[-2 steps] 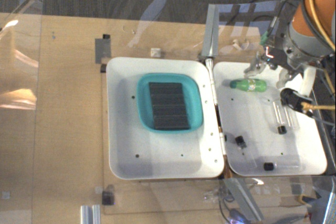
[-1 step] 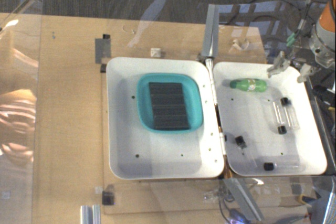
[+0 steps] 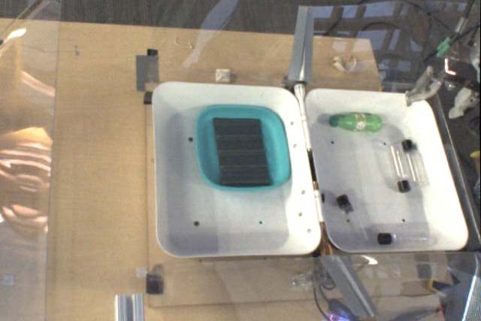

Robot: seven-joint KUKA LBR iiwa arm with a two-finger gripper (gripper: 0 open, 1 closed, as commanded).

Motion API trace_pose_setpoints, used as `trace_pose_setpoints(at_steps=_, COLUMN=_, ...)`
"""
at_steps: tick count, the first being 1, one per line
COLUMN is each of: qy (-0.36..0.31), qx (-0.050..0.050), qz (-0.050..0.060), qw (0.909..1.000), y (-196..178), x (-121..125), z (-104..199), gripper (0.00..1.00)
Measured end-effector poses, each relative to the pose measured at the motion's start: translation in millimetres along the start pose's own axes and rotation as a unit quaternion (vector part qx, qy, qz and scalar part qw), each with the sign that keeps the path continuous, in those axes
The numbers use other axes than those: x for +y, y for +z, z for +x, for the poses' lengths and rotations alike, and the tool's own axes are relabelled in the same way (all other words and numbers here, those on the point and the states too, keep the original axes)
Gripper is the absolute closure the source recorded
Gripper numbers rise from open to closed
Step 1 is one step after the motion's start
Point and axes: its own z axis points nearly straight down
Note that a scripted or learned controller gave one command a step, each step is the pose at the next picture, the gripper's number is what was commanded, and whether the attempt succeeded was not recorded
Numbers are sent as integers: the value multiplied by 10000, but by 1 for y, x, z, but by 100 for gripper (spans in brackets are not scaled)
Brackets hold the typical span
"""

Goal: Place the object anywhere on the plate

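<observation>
Where white bins meet, teal squarish plate (image 3: 279, 154), green bottle (image 3: 355, 122) apart

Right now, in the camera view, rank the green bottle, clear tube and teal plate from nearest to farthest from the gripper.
Gripper sits at the right bin's far right corner.
1. Green bottle, right bin, far side.
2. Clear tube, right bin, right side; nearly as close, hard to call.
3. Teal plate, left bin.
</observation>
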Motion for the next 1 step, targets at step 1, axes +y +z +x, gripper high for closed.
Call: trace_pose_setpoints(at_steps=1, qy=-45, qx=-9, qz=-22, qw=10000, y=-11, x=1, z=3, gripper=100)
